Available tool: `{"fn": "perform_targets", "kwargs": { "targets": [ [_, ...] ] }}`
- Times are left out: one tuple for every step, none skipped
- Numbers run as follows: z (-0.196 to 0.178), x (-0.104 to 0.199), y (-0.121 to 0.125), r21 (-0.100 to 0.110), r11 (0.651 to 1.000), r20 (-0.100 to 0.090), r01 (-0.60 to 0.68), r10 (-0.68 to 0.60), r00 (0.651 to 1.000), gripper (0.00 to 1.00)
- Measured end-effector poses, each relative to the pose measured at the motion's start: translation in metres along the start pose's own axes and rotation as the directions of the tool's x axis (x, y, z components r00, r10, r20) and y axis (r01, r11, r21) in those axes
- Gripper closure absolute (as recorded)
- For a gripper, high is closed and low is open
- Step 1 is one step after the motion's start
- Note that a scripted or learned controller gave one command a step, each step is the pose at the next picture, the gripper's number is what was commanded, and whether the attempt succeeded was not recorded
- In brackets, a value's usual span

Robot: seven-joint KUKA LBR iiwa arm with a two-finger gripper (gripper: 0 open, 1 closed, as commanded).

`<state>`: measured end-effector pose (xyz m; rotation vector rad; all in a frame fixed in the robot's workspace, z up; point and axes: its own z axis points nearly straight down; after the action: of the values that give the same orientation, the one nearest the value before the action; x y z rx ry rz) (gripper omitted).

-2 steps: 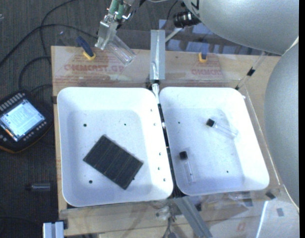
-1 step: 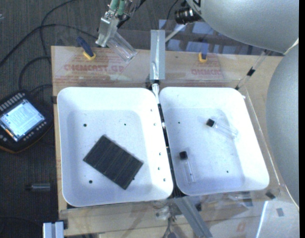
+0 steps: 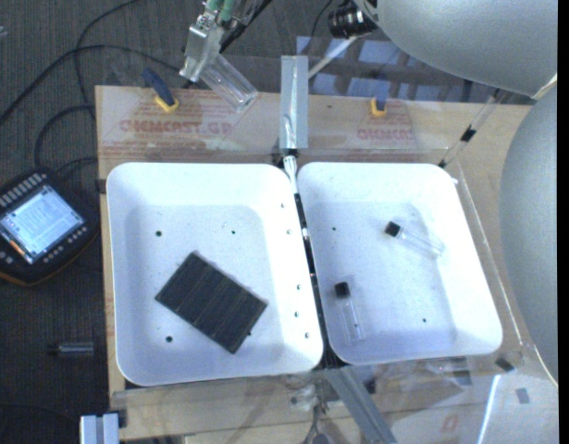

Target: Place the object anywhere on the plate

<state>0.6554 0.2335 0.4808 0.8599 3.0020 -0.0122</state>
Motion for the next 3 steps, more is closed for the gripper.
{"fn": "perform_targets", "kwargs": {
  "targets": [
    [-0.009, 0.000, 0.001, 0.000, 1.000, 0.003, 0.000, 0.000, 1.000, 1.00],
    [-0.019, -0.001, 0.001, 0.000, 1.000, 0.006, -0.001, 0.001, 1.000, 1.00],
    [-0.028, -0.001, 0.002, 0.000, 1.000, 0.010, -0.001, 0.001, 1.000, 1.00]
  ]
}}
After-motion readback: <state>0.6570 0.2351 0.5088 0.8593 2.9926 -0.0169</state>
